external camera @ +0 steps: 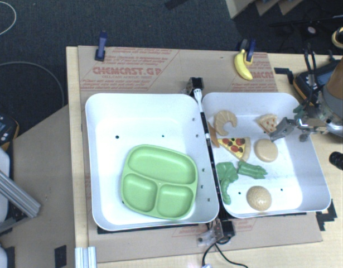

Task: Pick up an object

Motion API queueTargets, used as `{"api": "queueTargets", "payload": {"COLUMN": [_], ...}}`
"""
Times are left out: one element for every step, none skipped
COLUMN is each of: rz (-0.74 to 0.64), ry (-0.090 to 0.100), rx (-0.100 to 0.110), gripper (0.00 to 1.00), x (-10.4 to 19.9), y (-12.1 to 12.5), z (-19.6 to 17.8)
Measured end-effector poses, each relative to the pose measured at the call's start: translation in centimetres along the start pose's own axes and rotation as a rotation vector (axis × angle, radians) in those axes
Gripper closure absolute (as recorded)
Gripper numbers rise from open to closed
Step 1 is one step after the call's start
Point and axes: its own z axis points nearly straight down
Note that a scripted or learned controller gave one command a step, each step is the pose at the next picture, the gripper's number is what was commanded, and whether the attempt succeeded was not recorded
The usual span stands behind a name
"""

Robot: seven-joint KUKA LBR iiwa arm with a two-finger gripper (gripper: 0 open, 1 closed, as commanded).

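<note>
The right bin (310,172) holds several toy foods. A croissant (225,120) lies at its back left, with a pizza slice (234,146) just in front of it. Further right are a small tan pastry (267,121) and a round beige bun (266,150). A green leafy vegetable (236,173) and a second round bun (259,197) lie toward the front. My gripper (288,135) hangs over the bin's right half, just right of the tan pastry and above the beige bun. Its fingers are spread open and hold nothing.
The left bin (104,149) holds a green divided plate (159,181). A yellow banana (243,66) lies on the bench behind the right bin, by a blue clamp (249,46). Another blue clamp (101,44) stands at the back left. The arm (333,105) enters from the right.
</note>
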Motion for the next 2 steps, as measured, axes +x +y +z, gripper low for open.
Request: {"api": "queueTargets", "payload": {"rz": [0.001,-0.013], "ry": [0.005,0.003], "rx": [0.011,-0.018], "gripper": [0.0,0.0], "x": [2.0,14.2], "y": [-4.9,-7.0], "z": [6.8,-14.1]}}
